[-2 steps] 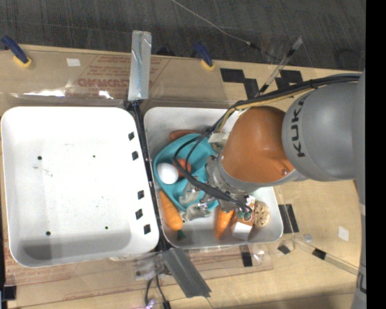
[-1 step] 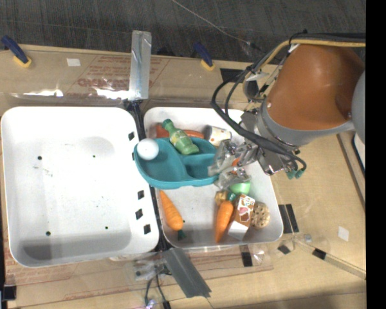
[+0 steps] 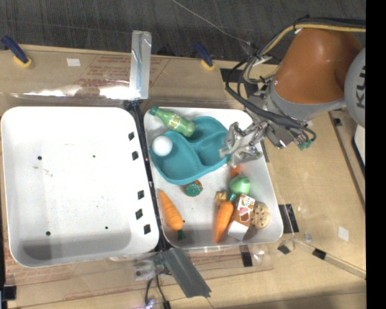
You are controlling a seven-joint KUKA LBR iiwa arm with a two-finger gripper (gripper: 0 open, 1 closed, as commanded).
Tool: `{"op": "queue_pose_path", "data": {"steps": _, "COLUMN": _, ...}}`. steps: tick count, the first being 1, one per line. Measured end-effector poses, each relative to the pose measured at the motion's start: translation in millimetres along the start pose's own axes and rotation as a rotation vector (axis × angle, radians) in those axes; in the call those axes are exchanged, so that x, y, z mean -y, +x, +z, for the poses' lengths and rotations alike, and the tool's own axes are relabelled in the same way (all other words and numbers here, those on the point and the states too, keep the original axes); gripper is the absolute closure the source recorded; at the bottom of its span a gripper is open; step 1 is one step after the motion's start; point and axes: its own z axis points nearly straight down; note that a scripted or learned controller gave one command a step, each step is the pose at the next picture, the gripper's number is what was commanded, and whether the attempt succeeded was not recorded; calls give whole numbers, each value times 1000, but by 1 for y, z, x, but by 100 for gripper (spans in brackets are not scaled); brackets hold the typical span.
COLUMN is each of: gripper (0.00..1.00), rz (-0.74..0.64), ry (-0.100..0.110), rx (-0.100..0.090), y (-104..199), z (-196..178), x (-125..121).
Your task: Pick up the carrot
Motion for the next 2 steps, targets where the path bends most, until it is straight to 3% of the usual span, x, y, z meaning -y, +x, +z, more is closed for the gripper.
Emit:
{"op": "queue_pose_path", "data": {"steps": 1, "gripper": 100, "rz": -470, "ry": 1, "rx": 3, "y": 18, "z": 35, "x": 44}}
{"op": "queue_pose_path", "data": {"steps": 2, "gripper": 100, "rz": -675, "ry": 2, "rx": 4, "y": 2, "z": 17, "x": 51}}
